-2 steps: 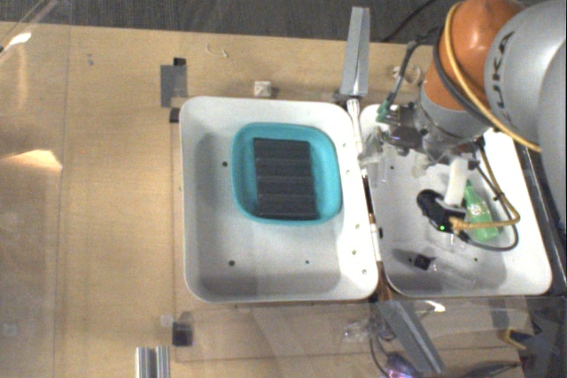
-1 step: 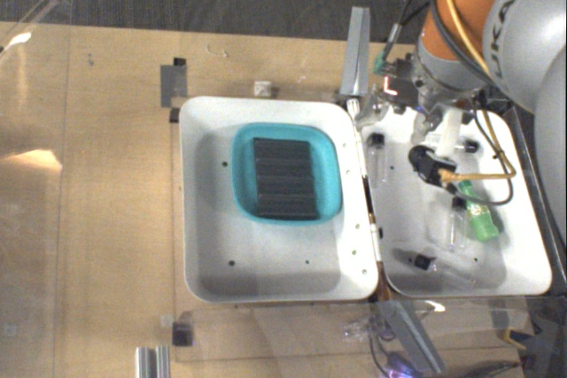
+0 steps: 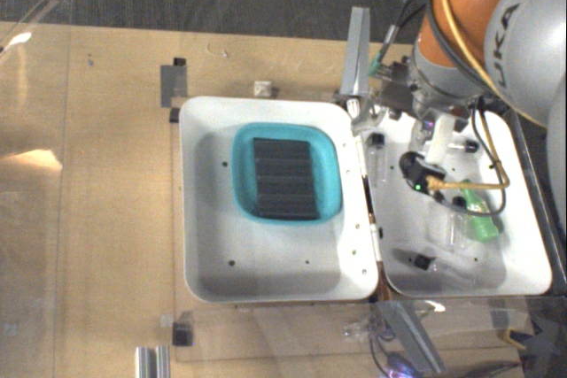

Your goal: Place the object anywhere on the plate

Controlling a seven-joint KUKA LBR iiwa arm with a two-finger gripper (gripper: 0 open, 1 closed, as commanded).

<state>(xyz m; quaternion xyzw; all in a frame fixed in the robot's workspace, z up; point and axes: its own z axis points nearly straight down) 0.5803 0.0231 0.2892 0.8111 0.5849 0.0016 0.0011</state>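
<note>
A teal plate [image 3: 330,175] lies in the left bin [image 3: 205,261], and a dark ribbed rectangular pad [image 3: 284,178] rests flat on its middle. In the right bin [image 3: 523,270], my gripper [image 3: 456,210] hangs low over the floor, below the orange-banded wrist. A small bright green object [image 3: 483,224] lies on the bin floor just right of the gripper, close to it or touching it. Whether the gripper holds it is hidden by glare and the wrist parts.
A small black piece [image 3: 417,261] lies near the front of the right bin, and another small dark piece [image 3: 376,139] sits at its back left corner. A grey upright post [image 3: 356,53] stands behind the gap between the bins.
</note>
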